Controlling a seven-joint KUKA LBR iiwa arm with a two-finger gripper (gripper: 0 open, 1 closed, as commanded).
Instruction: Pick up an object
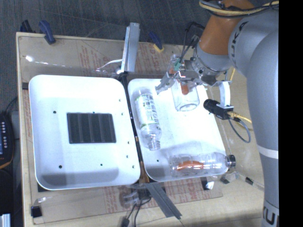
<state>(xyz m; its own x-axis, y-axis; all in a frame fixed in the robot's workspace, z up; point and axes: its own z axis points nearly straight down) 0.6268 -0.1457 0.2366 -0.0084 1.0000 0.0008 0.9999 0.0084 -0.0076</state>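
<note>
One arm, mine, reaches in from the right, wrist bent over the right bin's (pixel 215 126) far end. My end effector (pixel 183 82) is clamped on a clear glass cup (pixel 185 97), which hangs below it. Two clear bottles lie in that bin: one (pixel 147 119) by the left wall, one (pixel 199 163) along the near wall.

You see two white bins (pixel 47 93); left one carries a black ribbed panel (pixel 91 127). Clear bottle (pixel 147 115), white-green label. Second clear bottle (pixel 199 163), orange inside. Tan worktop (pixel 71 48), red print.
</note>
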